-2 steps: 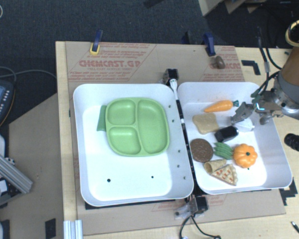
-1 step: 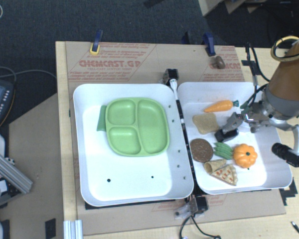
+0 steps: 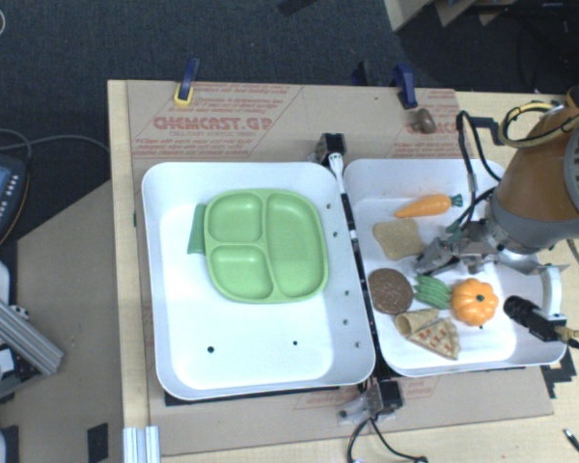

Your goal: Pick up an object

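In the right-hand bin (image 3: 367, 183) the pincer (image 3: 438, 257) sits low among the toy foods, its dark fingers reaching toward the view's left. Whether it is spread or pinching cannot be determined. A green toy vegetable (image 3: 431, 290) lies just below the fingertips, long axis roughly across the bin. A bread slice (image 3: 398, 238) lies just beside, up-left; a brown disc (image 3: 390, 290) down-left. The pumpkin (image 3: 475, 302) sits under the wrist. The green vegetable is judged the nearest candidate.
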Available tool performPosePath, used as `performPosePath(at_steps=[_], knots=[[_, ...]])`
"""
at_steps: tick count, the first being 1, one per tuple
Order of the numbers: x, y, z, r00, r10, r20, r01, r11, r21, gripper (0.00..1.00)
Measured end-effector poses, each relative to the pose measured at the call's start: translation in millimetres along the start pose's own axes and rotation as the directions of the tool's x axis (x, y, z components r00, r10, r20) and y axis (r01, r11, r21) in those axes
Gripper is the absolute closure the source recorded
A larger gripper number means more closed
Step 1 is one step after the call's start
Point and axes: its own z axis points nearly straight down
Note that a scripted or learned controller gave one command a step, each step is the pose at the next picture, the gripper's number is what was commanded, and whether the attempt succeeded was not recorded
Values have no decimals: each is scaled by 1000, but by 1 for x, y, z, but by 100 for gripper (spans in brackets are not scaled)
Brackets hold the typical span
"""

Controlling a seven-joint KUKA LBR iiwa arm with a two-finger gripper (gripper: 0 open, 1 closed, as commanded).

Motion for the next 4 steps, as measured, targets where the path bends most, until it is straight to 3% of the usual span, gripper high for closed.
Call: performPosePath(at_steps=[1,2,4], knots=[[1,0,13,1000,0,1,0,1000,-3,0],[0,0,2,1000,2,2,-2,1000,-7,100],[13,8,-101,1000,-2,5,2,1000,-13,100]])
